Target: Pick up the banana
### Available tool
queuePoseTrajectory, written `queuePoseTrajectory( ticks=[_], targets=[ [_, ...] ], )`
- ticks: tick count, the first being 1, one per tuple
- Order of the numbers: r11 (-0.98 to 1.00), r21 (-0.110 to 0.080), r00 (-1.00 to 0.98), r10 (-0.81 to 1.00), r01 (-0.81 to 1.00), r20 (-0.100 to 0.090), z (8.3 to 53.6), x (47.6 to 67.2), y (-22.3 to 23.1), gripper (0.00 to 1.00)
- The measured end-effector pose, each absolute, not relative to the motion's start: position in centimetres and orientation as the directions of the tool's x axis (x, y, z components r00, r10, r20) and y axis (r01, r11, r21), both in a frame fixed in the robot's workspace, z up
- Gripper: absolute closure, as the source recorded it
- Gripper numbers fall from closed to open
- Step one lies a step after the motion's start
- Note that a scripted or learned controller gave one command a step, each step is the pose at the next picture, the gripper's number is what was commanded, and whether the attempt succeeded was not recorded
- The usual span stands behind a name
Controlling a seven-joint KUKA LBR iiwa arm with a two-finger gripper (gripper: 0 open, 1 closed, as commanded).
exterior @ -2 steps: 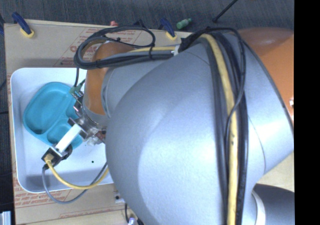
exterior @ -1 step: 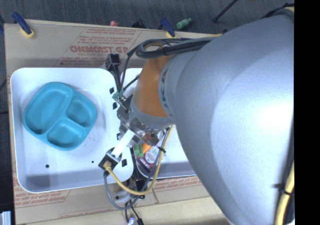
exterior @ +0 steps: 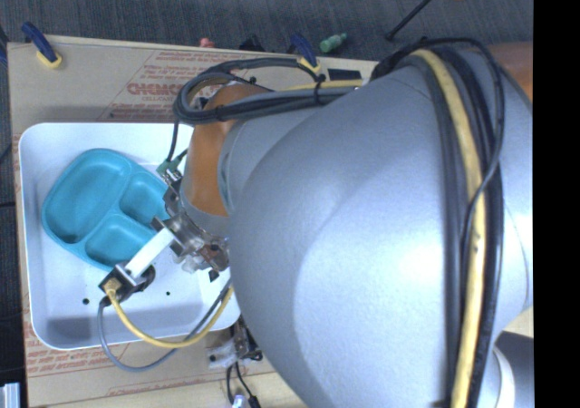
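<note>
- The grey arm point(exterior: 381, 243) leans in over the white bin point(exterior: 36, 216), its bulk covering most of what lies to the bin's right, probably because the program has sent it low into the bin for a try at the banana.
- The tool point(exterior: 186, 247) sits just past the bin's right half, beside the blue tray point(exterior: 95, 202); from this angle I cannot tell how it is set or whether it has hold of anything.
- I cannot place the banana: nothing yellow and fruit-shaped lies in the bare part of the bin, so it may sit under the arm.
- The yellow cable point(exterior: 163, 335) loops from the wrist across the bin's near rim and should not be taken for the fruit.
- Counted: one blue tray with three hollows, lying in the bin's left half; one bin plainly seen; one yellow cable.
- Two blue clamps point(exterior: 41, 43) grip the cardboard sheet point(exterior: 136, 80) beyond the bin's far rim, likely to hold it flat on the table.
</note>
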State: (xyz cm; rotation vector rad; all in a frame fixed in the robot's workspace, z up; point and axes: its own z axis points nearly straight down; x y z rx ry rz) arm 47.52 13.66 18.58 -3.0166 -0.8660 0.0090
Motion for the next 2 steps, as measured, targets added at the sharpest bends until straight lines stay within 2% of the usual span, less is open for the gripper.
queuePoseTrajectory(
  ticks=[1, 2],
  targets=[
    [-0.638, -0.008, 0.638, 0.77, 0.77, -0.007, 9.6, 47.8, 17.3, 1.0],
    [-0.601, -0.003, 0.601, 0.799, 0.799, -0.002, 22.3, 47.6, 6.8, 1.0]
  ],
)
